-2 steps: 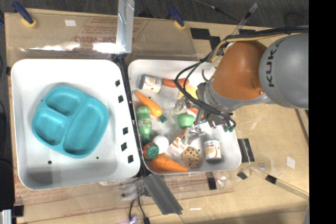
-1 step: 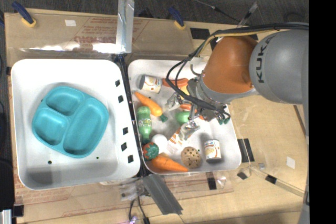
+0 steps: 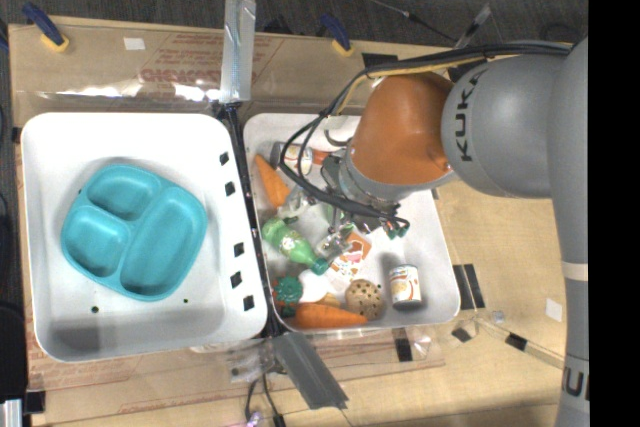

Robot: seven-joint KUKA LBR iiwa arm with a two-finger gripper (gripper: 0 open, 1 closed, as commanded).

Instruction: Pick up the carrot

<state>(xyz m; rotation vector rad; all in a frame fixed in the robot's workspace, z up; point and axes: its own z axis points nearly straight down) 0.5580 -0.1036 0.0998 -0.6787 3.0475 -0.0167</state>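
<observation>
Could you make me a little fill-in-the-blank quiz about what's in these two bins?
1. The teal divided plate lies in the ____ bin of the camera view.
2. That plate has ____ compartments.
3. The carrot by the right bin's near edge is coloured ____.
4. The band on the arm above the right bin is ____.

Missing words: left; three; orange; orange
</observation>
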